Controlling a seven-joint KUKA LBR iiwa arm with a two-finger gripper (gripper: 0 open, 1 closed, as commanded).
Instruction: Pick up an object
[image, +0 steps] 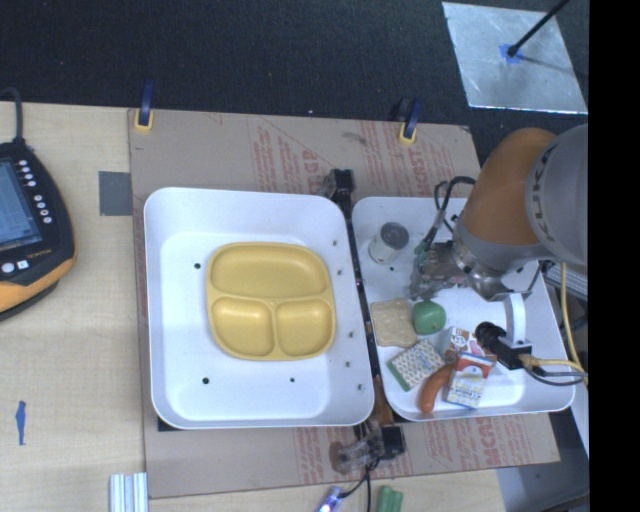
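Currently the pincer (428, 272) is seen low in the rt bin (540, 395), just above a green ball (429, 318) w/ other items nearby; finger state can't be told.

Two white bins (165, 400); one yellow divided tray (270, 300); one green ball (429, 317); one orange carrot-like piece (436, 387); two small printed packets (415, 362).
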